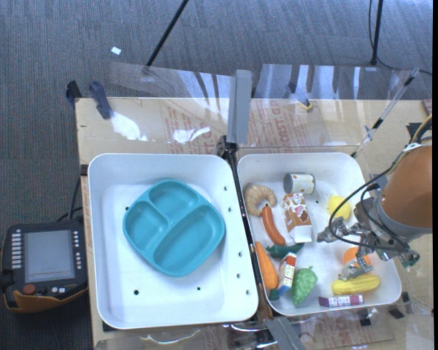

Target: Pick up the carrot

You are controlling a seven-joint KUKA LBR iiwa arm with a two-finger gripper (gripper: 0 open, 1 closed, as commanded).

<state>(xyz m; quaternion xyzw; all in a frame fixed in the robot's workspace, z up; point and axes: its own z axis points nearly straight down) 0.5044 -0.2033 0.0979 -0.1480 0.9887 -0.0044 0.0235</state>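
The carrot [266, 264] is a long orange piece lying lengthwise along the left wall of the right bin [348, 160], near its front. Its near end meets a small green bit. My gripper [355, 262] hangs over the right side of that bin, well to the right of the carrot and apart from it. It sits above a small orange fruit [350, 254] and a yellow piece [355, 284]. The grey wrist and its orange band [417, 188] come in from the right.
The right bin also holds a croissant [260, 194], a sausage [272, 224], a carton [297, 217], a can [298, 183], a lemon [339, 207], a green fruit [304, 285] and a small bottle [287, 270] beside the carrot. A blue divided plate [174, 227] lies in the left bin [109, 168].
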